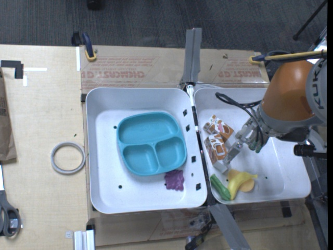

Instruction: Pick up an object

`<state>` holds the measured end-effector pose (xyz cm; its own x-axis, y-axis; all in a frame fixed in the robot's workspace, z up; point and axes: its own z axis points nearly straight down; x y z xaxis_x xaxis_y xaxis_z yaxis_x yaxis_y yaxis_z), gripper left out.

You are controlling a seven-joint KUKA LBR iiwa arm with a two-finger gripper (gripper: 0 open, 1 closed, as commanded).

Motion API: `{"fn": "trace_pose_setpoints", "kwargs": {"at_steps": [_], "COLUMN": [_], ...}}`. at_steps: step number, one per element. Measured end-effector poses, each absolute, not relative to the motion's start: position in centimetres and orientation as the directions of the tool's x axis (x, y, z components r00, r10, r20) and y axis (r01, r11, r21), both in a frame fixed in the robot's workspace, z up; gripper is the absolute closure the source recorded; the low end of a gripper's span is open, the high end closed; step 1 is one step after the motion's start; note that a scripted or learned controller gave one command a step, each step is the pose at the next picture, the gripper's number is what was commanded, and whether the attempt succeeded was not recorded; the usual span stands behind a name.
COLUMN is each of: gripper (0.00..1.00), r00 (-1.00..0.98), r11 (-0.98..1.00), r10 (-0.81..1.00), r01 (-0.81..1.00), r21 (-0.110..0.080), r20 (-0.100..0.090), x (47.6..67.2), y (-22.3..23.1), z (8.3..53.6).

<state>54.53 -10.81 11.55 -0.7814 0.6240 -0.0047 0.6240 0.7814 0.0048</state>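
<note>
Camera view: two shallow white bins sit side by side on the bench [41, 113], a left bin [99, 155] and a right bin [291, 184], divided by a grey bar [192, 53].

Left bin contents, two items: one blue divided tray [151, 142] with three compartments, lying flat near the bin's centre, and one purple grape cluster [175, 179] touching the tray's lower right corner.

Right bin contents, four items. Two printed snack packets lie at the bin's left side: an upper packet [217, 127] and a lower packet [216, 149], touching or nearly touching each other. The lower packet's long axis runs from upper left to lower right. One green vegetable [220, 187] lies near the lower left corner, its long axis running upper left to lower right. One yellow toy [241, 181] lies just beside the green vegetable, on its right, touching it.

One grey arm with an orange band [291, 90] reaches in from the right over the right bin. The end effector [229, 158] points down and to the left, with its tip at the lower right end of the lower packet, just above the yellow toy. Whether its fingers are apart, together or clamped on anything cannot be determined from this view.

Outside the bins, on the bench at left: one grey ring [67, 157] and one pair of scissors [9, 217] at the lower left edge.
</note>
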Motion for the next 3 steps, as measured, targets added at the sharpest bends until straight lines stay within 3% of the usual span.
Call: {"fn": "trace_pose_setpoints", "kwargs": {"at_steps": [1,2,3], "gripper": [0.0,0.0,0.0], "r00": [-0.657,-0.602,-0.696], "r11": [0.657,0.602,0.696], "r10": [0.754,0.798,0.718], "r01": [0.754,0.798,0.718], "r21": [0.013,0.014,0.011], "r20": [-0.014,-0.013,-0.015], "x": [58.6,58.9,63.0], "y": [-10.0,-10.0,-10.3], "z": [10.6,10.6,10.6]}}
